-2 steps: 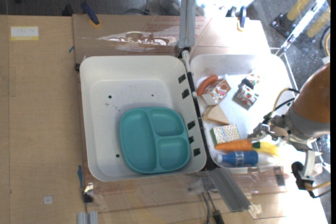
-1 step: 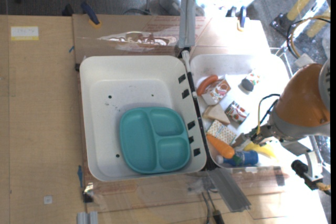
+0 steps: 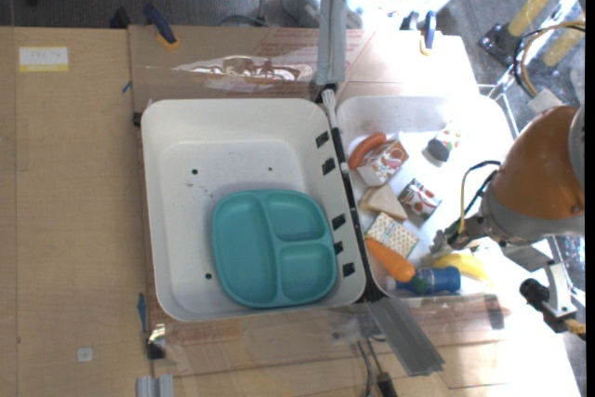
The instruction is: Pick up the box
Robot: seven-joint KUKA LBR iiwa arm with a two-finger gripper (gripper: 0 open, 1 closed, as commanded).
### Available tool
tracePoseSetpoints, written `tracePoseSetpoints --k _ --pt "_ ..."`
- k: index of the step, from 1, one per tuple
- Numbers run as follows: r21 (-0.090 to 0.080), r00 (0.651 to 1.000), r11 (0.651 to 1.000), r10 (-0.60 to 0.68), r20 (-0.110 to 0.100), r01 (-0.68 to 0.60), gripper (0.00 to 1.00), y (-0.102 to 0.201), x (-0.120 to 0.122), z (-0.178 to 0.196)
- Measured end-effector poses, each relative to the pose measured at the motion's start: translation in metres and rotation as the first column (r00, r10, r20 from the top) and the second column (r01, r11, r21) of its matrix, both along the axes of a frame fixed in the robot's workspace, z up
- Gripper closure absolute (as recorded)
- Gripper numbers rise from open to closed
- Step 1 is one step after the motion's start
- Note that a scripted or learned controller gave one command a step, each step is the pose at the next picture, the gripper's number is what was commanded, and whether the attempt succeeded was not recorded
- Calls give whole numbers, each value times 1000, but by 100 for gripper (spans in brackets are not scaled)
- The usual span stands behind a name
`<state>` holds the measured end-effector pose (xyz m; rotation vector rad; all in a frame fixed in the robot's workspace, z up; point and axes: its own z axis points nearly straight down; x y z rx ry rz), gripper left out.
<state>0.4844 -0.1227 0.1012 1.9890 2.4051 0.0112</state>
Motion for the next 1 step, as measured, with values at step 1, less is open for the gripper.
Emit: tracePoseSetpoints --k 1 --pt "8 1000 1000 -13 -18 13 100 61 68 112"
